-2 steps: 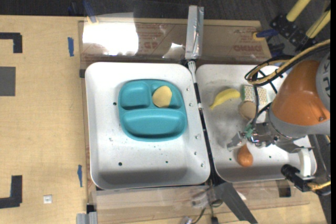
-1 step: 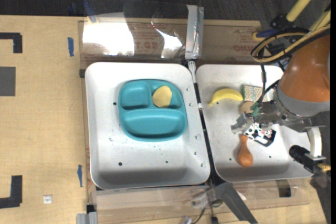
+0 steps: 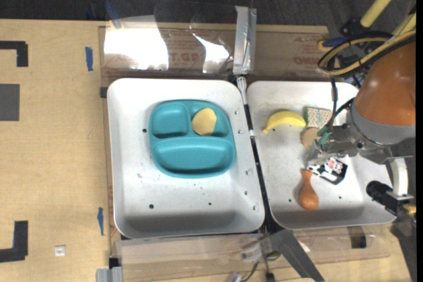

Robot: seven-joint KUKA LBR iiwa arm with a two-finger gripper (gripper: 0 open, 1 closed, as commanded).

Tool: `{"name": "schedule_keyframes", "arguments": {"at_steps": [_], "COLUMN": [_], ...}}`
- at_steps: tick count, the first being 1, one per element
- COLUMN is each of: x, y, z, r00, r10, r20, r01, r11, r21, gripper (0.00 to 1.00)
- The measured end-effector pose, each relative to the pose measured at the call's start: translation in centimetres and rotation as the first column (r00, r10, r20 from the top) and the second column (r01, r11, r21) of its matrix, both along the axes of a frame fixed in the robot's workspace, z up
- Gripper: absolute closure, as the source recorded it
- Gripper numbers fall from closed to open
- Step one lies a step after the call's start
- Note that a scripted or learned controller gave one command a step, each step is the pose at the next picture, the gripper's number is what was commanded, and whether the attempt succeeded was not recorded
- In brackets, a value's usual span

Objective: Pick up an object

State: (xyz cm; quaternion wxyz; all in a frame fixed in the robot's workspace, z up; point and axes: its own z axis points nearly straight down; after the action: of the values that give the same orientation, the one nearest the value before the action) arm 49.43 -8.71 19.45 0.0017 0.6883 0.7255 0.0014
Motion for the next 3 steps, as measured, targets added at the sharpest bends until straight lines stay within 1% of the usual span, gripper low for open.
{"name": "schedule_keyframes", "arguments": {"at_steps": [1,2,3], "x": [0.0,0.6,11.3], "y": [0.0,-1.1,-2.9], "z": [-0.1,-8.2,-8.7], "r00": [1.0,0.991,0.994], "r10": [0.0,0.13,0.097], "r20": [-0.002,0.018,0.041], "r01": [0.0,-0.13,-0.096], "r11": [1.0,0.992,0.995], "r21": [0.0,-0.007,-0.015], "gripper": [0.0,0.0,0.0]}}
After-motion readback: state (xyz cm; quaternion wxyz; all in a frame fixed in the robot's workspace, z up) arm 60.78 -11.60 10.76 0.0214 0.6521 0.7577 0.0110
